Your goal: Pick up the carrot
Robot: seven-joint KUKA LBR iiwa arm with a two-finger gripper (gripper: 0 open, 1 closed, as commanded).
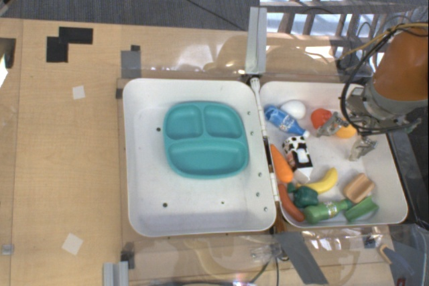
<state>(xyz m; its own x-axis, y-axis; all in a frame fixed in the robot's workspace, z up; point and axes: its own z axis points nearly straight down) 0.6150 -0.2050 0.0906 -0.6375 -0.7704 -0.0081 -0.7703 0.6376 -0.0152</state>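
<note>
pincer: the gripper (348,140) is seen in the right bin (395,201), upper right, near an orange ball (322,118) and a small yellow piece (346,132); its fingers are spread apart and nothing is held between them.
carrot: the carrot (282,165) is laid against the right bin's left wall, slanted, beside the cow toy (296,151) and just above a red piece (293,203) and a green toy (306,196).
handling: it is judged to be light, stiff, smooth plastic, likely slippery on its taper.
grasp point: the thicker middle is best taken across its width; the wall side is crowded.
neighbours: a banana (323,181) and a blue bottle (282,120) lie close by.
left bin: a teal divided plate (204,139) is held there.
</note>
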